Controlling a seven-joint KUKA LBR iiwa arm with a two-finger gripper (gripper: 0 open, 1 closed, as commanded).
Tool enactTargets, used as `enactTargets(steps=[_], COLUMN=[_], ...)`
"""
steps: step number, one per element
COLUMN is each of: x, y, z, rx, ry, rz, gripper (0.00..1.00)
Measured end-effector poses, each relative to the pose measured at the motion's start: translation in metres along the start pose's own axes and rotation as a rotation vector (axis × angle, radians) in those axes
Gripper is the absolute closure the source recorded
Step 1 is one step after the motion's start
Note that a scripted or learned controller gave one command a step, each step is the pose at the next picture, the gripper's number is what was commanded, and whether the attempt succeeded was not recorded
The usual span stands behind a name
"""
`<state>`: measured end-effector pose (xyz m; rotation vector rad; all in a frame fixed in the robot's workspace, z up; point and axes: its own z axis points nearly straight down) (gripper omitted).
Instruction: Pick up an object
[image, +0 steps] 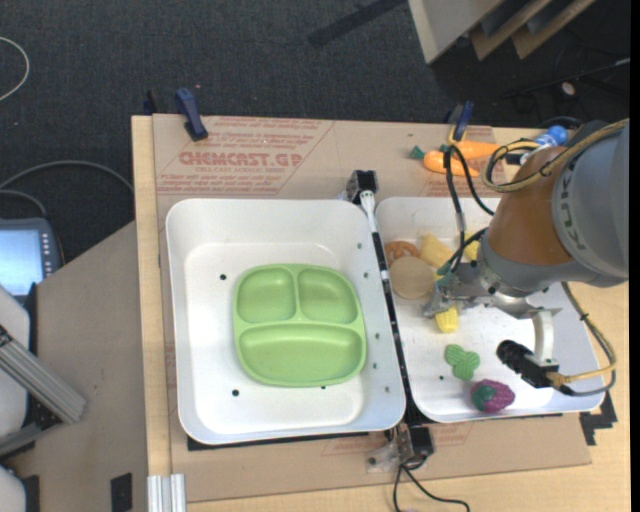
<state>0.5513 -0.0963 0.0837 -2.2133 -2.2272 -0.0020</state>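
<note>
My gripper (447, 298) hangs low over the left part of the right bin (570, 330), coming in from the right. A small yellow piece (446, 321) lies directly under its tip; whether they touch I cannot tell. Just left of the gripper sits a tan round object (408, 279), with a pale yellow piece (433, 249) and an orange-brown piece (400, 250) behind it. Nearer the front of the same bin lie a green toy (461, 361) and a purple berry-like toy (493, 396).
The left bin (195, 300) holds a green divided plate (298, 325). A raised rim between the two bins runs just left of the gripper. An orange object (470, 156) and clamps lie on the bench behind the right bin.
</note>
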Motion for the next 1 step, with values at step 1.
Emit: enactTargets(steps=[1], x=[0.0861], y=[0.0121], z=[-0.1074], rx=[-0.011], ry=[0.001], rz=[-0.004], gripper=[1.00])
